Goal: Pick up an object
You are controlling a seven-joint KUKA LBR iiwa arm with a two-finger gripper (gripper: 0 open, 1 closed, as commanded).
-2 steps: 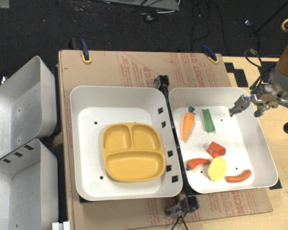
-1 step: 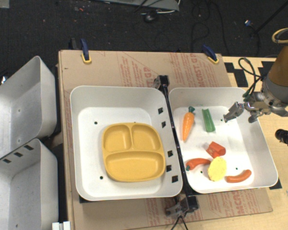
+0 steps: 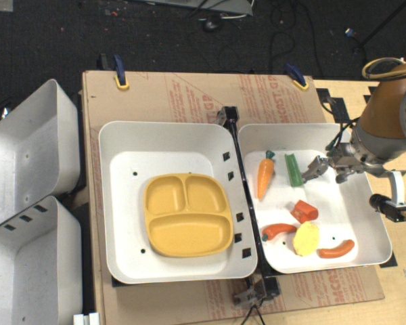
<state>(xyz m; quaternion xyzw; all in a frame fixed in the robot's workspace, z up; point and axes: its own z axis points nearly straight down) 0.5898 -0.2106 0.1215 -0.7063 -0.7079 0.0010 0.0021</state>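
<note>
Nearest the camera, along the near wall of the right-hand shallow white bin (image 3: 382, 249), a row of small plastic play-food pieces is seen: a curved red-orange sausage-like piece (image 3: 335, 250) towards the right corner, a rounded yellow lemon-like piece (image 3: 306, 239) beside it, and a second curved red-orange sausage-like piece (image 3: 278, 230) touching the yellow piece on its left. Just behind the yellow piece a small blocky red piece (image 3: 304, 212) is placed. Farther back, an orange toy carrot with a green top (image 3: 264, 174) is laid lengthwise near the bin's left wall, its green end pointing away from the camera. Beside it, a short flat green stick-shaped piece (image 3: 294, 169) is laid roughly parallel to the carrot and apart from it.

The two-finger gripper (image 3: 328, 170) of the grey arm with the orange band (image 3: 386, 110) is held over the right bin, just to the right of the green stick. Its two dark fingers are seen spread apart, one reaching left towards the green stick, the other nearer the arm. Nothing is seen between them, and whether the left finger touches the green stick cannot be told.

The left-hand shallow white bin (image 3: 122, 181) is occupied by a mustard-yellow divided plastic tray with three compartments (image 3: 188, 214), set flat near the middle. Both bins are carried on a brown cardboard-covered bench top (image 3: 189, 93).
</note>
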